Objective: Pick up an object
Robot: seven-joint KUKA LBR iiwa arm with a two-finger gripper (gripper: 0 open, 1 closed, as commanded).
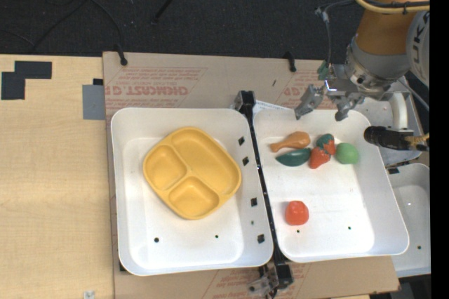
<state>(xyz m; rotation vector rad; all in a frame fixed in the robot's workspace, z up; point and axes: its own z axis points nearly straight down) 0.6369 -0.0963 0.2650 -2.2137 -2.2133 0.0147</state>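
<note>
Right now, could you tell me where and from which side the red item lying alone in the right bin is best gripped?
Probably across the middle of the red item, coming straight down: it is small, rounded and lies apart from the others, with bare floor of the right bin all around.

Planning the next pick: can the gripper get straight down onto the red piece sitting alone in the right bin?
Probably yes. The red piece lies by itself on bare floor of the right bin, apart from the cluster near the orange piece. The open gripper hangs above the bin's far edge, nothing between.
</note>
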